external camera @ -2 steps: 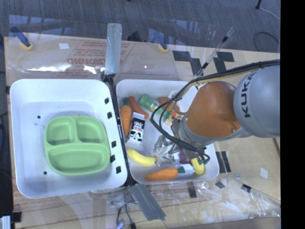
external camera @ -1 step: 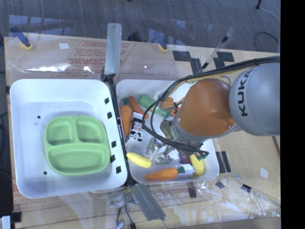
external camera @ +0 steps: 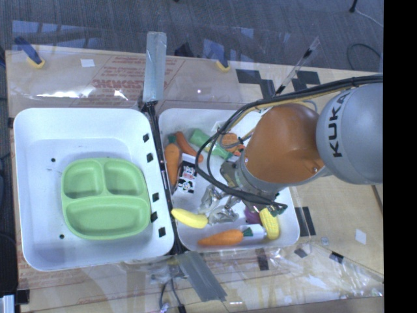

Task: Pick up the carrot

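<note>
Hovering over the right bin (external camera: 287,230), fingers (external camera: 225,204) beside a carrot (external camera: 220,238).

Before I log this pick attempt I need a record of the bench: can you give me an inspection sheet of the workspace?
Surface: two white bins side by side; left bin holds a green divided plate; right bin holds the toys.
Job's things: carrot against the right bin's left wall; a second orange carrot-like piece near its front wall.
Clutter: banana, corn cob, green vegetable, small printed card.
Grippers: gripper low over the right bin's middle, finger state unclear.
Cables: black cables run along the arm.
Surroundings: clear plastic sheeting taped on the bench, grey carpet beyond.
</note>
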Robot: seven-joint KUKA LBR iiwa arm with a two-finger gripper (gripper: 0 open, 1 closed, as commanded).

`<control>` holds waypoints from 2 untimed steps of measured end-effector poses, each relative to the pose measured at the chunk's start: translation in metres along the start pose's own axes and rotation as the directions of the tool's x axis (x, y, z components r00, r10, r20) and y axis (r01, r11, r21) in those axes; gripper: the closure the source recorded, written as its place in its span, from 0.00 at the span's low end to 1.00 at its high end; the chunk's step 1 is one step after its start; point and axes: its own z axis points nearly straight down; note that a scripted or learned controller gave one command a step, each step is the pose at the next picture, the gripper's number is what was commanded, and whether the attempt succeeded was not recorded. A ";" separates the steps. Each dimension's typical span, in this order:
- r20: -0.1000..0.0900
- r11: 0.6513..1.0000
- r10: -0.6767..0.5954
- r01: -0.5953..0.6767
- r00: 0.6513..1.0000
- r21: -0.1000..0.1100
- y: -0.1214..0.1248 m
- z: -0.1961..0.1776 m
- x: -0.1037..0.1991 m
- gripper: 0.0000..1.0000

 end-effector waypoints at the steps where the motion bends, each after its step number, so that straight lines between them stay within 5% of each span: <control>1: -0.001 0.967 -0.255 0.255 0.967 -0.001 0.011 -0.057 -0.099 1.00; 2: -0.005 0.907 -0.422 0.422 0.907 -0.007 0.078 -0.055 -0.110 1.00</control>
